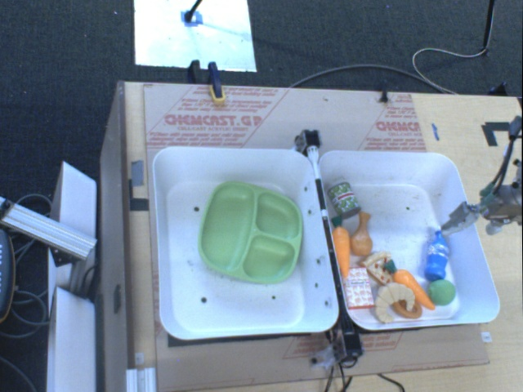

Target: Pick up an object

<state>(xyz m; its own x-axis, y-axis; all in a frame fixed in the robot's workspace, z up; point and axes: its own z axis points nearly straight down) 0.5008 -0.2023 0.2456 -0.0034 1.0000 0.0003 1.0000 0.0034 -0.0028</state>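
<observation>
1. The gripper [459, 216] sits over the right rim of the right bin [409, 168], entering from the view's right; I cannot tell how it is set, and nothing shows in its grasp.
2. Just below it lies a blue bottle [435, 256], with a green ball [442, 291] beneath that.
3. Toward the bin's left side lie a green-labelled can [341, 199], 2 carrots [341, 250] [411, 287], a croissant [395, 300] and a small card [358, 287].
4. The left bin [176, 243] holds 1 green divided plate [251, 231].
</observation>
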